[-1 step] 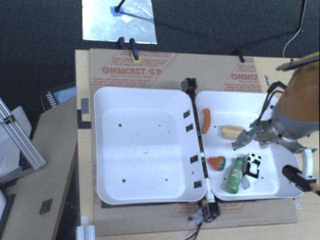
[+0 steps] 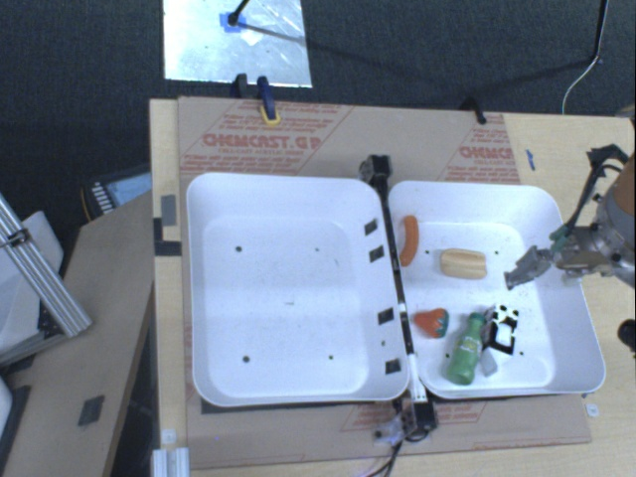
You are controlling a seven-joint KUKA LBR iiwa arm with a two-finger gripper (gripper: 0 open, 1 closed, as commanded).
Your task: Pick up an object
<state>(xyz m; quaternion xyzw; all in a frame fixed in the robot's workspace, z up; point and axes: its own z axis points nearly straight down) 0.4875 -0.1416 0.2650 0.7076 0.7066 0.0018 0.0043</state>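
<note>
Counter, right bin (image 2: 537,207) — gripper (image 2: 519,271) at right; jaws' state unreadable; bread roll (image 2: 463,263) just left, lying crosswise.

"CHEMCAST" on brown board (image 2: 260,139)

Smooth white plastic bins (image 2: 278,207), glossy green bottle (image 2: 464,354)

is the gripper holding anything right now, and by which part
Nothing is held: the grey two-finger gripper hovers over the right white bin, apart from the tan bread roll.
</note>
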